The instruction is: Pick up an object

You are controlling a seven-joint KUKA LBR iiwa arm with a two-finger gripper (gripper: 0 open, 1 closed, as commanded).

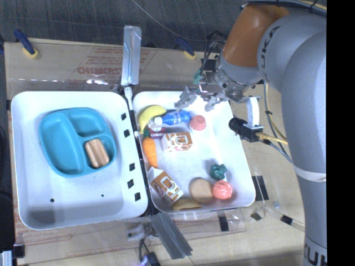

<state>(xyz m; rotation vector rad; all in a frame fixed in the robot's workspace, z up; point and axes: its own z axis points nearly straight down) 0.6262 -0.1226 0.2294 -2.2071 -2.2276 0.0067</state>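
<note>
- The likeliest target is the blue bottle [176, 118], lying on its side near the far edge of the right bin [242, 165], between the yellow banana [148, 115] and a small pink cup-shaped piece [197, 123].
- The pincer [195, 100] hangs just above that far edge, its two fingers spread apart with nothing between them; one fingertip sits just over the bottle, the other near the pink piece.
- Judged from this, the task is at the approach stage: the arm [277, 43] is over the bin, but no object is gripped or lifted. Closing on something and raising it are both left to do.
- Other candidates in the right bin: a small carton [177, 141] in the middle, an orange carrot [150, 152] along the near-left wall, a second carton [166, 186] at the near-left corner, a tan bun [201, 190], a pink ball-like toy [222, 190] and a teal piece [217, 171] toward the near edge.
- The left bin [33, 204] carries a blue divided plate [61, 137] with a brown sausage-like piece [97, 153] in one compartment.
- Both bins sit side by side on the desk [166, 57], whose top looks like brown board with red print along the far edge; blue clamps [26, 43] grip that edge, and dark floor lies beyond.
</note>
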